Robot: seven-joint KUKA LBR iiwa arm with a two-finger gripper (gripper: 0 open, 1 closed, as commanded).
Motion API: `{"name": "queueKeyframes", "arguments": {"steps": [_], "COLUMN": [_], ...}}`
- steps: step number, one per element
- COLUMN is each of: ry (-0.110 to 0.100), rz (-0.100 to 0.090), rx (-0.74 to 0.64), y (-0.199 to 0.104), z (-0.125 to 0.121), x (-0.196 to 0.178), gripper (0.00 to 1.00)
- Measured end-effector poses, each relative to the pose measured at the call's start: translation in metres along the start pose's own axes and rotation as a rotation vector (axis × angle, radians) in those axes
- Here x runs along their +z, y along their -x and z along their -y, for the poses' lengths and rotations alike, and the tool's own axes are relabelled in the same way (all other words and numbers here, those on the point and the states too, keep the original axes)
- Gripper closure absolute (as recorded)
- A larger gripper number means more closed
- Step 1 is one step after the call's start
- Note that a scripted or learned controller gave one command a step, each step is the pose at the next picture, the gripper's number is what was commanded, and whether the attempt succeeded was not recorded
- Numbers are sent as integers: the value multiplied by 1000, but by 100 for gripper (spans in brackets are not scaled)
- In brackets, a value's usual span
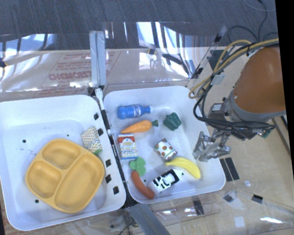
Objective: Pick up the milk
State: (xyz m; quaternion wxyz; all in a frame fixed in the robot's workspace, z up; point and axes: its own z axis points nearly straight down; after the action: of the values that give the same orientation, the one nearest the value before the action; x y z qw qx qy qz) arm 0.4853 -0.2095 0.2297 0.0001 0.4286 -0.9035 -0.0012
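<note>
The milk is a small carton with black-and-white cow patches. It lies on its side near the front edge of the right bin, between a reddish sausage and a yellow banana. My gripper hangs over the right rim of that bin, up and to the right of the milk and just past the banana. It looks open, with nothing between its fingers.
The right bin also holds a blue bottle, a carrot, a green pepper, a red-and-white carton, a spotted can and a green broccoli piece. The left bin bears a yellow divided plate and a small patterned box.
</note>
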Motion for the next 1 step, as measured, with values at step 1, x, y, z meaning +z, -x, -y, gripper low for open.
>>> {"name": "queueKeyframes", "arguments": {"steps": [1], "ry": [3], "rz": [1], "rx": [-4], "y": [1], "z": [0], "x": [-8], "gripper": [100]}}
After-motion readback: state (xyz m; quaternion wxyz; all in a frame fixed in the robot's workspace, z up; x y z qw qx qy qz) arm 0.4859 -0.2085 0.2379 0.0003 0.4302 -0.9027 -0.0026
